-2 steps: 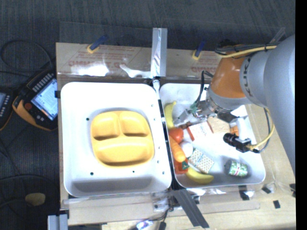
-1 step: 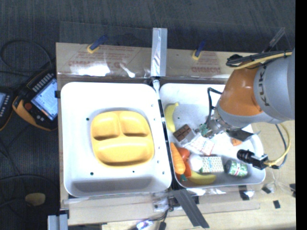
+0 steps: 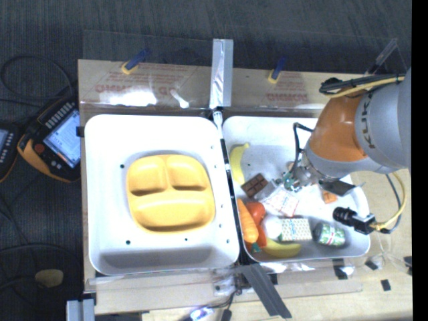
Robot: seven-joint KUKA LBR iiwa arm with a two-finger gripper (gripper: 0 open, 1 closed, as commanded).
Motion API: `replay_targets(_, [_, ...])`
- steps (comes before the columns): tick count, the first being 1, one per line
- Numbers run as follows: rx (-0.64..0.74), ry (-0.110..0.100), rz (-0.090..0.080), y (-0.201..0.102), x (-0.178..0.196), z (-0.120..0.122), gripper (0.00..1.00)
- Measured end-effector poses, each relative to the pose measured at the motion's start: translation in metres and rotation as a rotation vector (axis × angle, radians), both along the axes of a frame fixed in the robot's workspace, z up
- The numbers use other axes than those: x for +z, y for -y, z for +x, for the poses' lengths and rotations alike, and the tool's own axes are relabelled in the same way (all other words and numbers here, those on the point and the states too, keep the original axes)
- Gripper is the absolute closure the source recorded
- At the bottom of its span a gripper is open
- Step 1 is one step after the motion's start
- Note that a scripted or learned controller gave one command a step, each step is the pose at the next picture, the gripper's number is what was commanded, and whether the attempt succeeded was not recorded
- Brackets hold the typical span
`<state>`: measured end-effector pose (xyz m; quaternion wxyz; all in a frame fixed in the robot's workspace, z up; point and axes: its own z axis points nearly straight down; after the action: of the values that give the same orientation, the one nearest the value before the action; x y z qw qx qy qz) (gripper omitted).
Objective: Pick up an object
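Note:
My gripper point(image 3: 292, 179) hangs low in the middle of the right bin point(image 3: 267, 131), below the orange wrist band. It is just above a white packet with red print point(image 3: 283, 204) and to the right of a brown block point(image 3: 254, 186). Nothing shows clearly in its grasp. Around it lie a yellow banana point(image 3: 237, 162) by the left wall, an orange carrot point(image 3: 248, 223), a green-and-white box point(image 3: 295, 229), a green can point(image 3: 330, 235) and a second banana point(image 3: 281, 249) at the front wall.
The left bin point(image 3: 107, 179) holds a yellow divided plate point(image 3: 170, 191). A small orange piece point(image 3: 329, 196) lies under the arm at the right bin's right side. A handheld controller point(image 3: 57, 142) rests off the bench at the left.

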<state>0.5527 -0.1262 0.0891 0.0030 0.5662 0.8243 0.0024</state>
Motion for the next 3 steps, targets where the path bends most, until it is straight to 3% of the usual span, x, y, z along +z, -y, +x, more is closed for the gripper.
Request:
replay_targets(1, [-0.197, 0.009, 0.000, -0.003, 0.001, -0.019, 0.00])
replay_targets(2, [-0.031, 0.004, -0.002, 0.068, 0.001, 0.005, 0.00])
replay_targets(3, [0.019, -0.007, -0.001, 0.084, 0.040, 0.031, 0.00])
